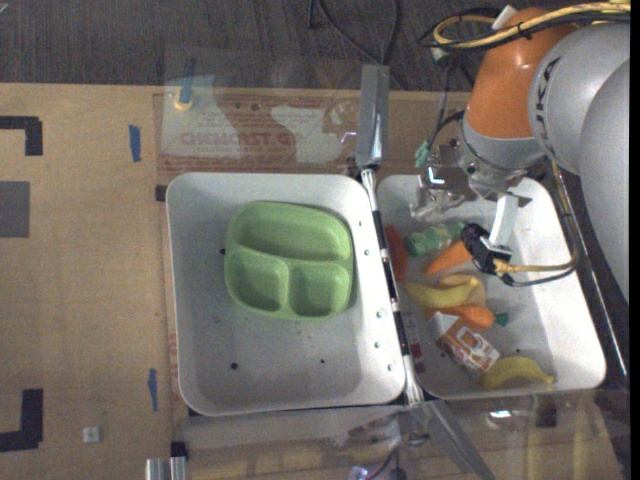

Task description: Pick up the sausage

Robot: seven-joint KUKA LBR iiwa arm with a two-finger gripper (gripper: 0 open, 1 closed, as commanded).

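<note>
The sausage (397, 251) is a reddish-orange piece lying lengthwise against the left wall of the right bin (575, 313). My gripper (438, 202) hangs over the far left part of that bin, a little behind and to the right of the sausage and above a green toy (431, 238). I see nothing held in the gripper. The orange-banded wrist (510, 83) rises behind it.
Beside the sausage lie a carrot (449, 258), a yellow banana (446, 291), another orange piece (472, 315), a printed packet (468, 347) and a second banana (516, 371). The left bin (200, 348) holds a green divided plate (290, 258). A black cable plug (481, 247) dangles by the carrot.
</note>
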